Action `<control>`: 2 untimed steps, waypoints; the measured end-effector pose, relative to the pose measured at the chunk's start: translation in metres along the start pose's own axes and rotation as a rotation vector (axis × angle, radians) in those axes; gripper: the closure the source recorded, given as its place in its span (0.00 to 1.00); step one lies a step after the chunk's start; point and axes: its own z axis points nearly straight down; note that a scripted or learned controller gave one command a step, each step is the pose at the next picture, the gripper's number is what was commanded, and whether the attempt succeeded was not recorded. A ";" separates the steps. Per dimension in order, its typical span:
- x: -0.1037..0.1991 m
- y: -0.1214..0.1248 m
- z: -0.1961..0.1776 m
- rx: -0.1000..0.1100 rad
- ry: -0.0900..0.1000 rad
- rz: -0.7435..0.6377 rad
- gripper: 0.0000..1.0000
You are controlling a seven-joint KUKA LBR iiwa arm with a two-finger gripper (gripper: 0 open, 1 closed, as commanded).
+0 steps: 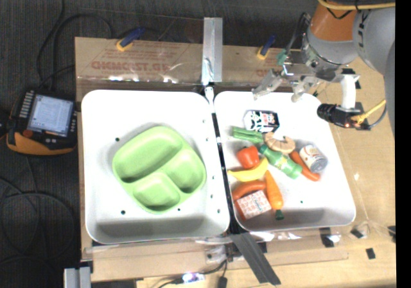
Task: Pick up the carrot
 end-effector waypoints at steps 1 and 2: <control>-0.005 -0.059 0.121 0.001 0.000 0.105 0.00; -0.029 -0.121 0.167 -0.018 -0.003 -0.197 0.00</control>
